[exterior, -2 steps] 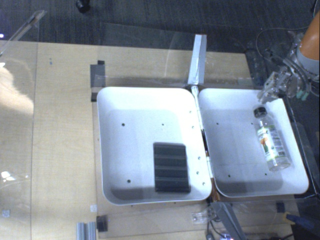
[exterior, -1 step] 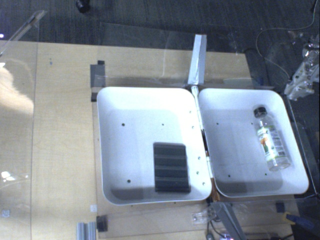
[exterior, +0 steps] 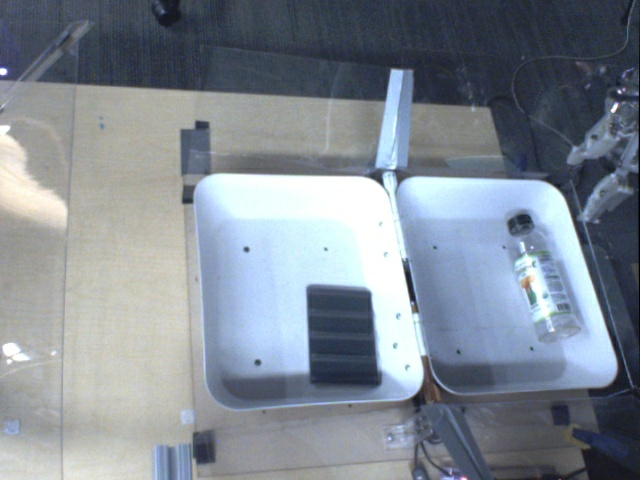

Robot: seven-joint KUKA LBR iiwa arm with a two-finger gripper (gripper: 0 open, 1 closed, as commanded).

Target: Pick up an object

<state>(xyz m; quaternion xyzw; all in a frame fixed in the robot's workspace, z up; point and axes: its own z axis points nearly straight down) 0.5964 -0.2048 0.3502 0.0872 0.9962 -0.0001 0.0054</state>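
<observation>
— Looking down at a slant, what does the bench (exterior: pixel 110 298) look like?

— Pale wood-grain top, with a sheet of clear plastic lying over its left part and catching glare. Two shallow white bins sit side by side on it, touching along their inner edges. Beyond the far edge the floor is dark carpet (exterior: pixel 300 13), with a black cable end near the top left.

— What lies in the bins?

— The left bin (exterior: pixel 225 228) holds a black ribbed block (exterior: pixel 342 335), flat on the floor near its front edge. The right bin (exterior: pixel 450 218) holds a clear plastic bottle (exterior: pixel 541 282) with a dark cap, lying on its side toward the right wall, cap pointing to the far end, a printed label around its middle.

— And the gripper?

— A pale gripper (exterior: pixel 605 163) shows at the far right, outside the right bin, above its far corner and well apart from the bottle. Nothing is between its fingers; whether they stand wide or narrow I cannot tell.

— Anything else?

— A grey metal strip (exterior: pixel 396 118) stands up behind the seam of the bins.
</observation>
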